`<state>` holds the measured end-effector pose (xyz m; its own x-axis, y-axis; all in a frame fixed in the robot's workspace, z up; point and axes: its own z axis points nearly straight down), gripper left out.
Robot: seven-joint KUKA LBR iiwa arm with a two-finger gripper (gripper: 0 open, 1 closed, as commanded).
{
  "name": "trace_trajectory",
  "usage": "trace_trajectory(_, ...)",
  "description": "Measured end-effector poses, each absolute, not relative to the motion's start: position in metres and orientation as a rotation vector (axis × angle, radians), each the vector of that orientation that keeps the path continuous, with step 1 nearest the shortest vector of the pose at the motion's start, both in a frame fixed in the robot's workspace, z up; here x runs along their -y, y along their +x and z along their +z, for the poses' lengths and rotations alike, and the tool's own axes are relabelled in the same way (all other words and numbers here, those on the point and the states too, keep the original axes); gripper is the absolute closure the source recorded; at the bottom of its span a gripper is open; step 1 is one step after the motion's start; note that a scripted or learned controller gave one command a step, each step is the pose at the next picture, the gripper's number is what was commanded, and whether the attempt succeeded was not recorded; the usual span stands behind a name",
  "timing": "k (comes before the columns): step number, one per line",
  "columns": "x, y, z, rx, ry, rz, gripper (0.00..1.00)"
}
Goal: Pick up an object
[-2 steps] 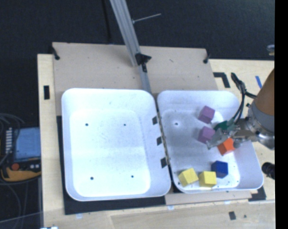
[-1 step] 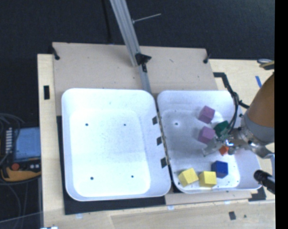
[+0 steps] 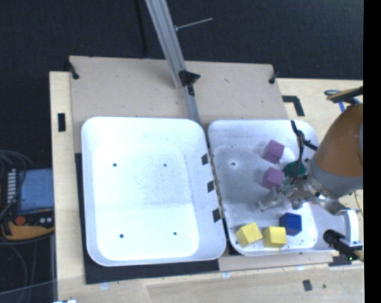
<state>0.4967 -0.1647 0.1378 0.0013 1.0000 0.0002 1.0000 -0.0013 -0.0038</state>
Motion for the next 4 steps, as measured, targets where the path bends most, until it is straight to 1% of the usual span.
trace_trajectory(1, 0.166, 0.499, 0.152, 2.219, -2.233, -0.003, 1.0)
trace_trajectory(2, 0.171, 0.491, 0.209, 2.223, -2.231, -0.005, 1.0)
trace_trajectory(3, 0.172, 0.492, 0.218, 2.223, -2.225, -0.002, 1.0)
trace_trajectory(4, 0.119, 0.493, 0.231, 2.232, -2.213, -0.005, 1.0)
